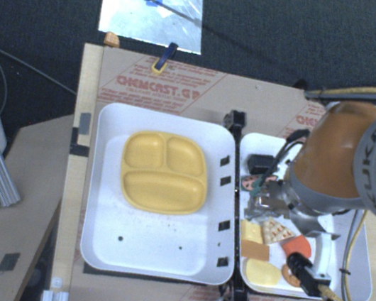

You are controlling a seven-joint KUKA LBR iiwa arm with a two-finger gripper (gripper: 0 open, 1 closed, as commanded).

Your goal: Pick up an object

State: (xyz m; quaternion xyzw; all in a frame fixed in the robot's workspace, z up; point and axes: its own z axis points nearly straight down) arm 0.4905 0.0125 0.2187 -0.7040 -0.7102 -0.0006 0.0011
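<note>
Gripper (pixel 259 203) sits low over the right white bin (pixel 362 274), close to its left wall and about mid-length. Can't tell if it's apart or closed. The grey-and-orange arm (pixel 338 158) covers it from above and only a patch of metal shows.

Pick candidates are 6 small pieces in the right bin's near half, just below the gripper:
- pale yellow block (pixel 251 231): closest to the gripper, contact unclear
- waffle-patterned tan piece (pixel 276 232): just beside the block on the right
- orange-red piece (pixel 297 243): further right, partly hidden
- flat tan square (pixel 255 250): against the block's near edge
- pale yellow oval piece (pixel 261 272): in the near-left corner
- round brown piece (pixel 288 274): beside the oval, half covered

They look like toy food but are too small to say more. The arm hides most of the right bin's far half and right side.

Left white bin (pixel 150 240) holds 1 item, a yellow plastic plate with 3 compartments (pixel 164 172). It lies flat in the far half, well apart from the gripper. A few dark specks show on that bin's floor, near side.

Both bins sit on a cardboard sheet with red print (pixel 156 86). The bins cut off part of the print.
</note>
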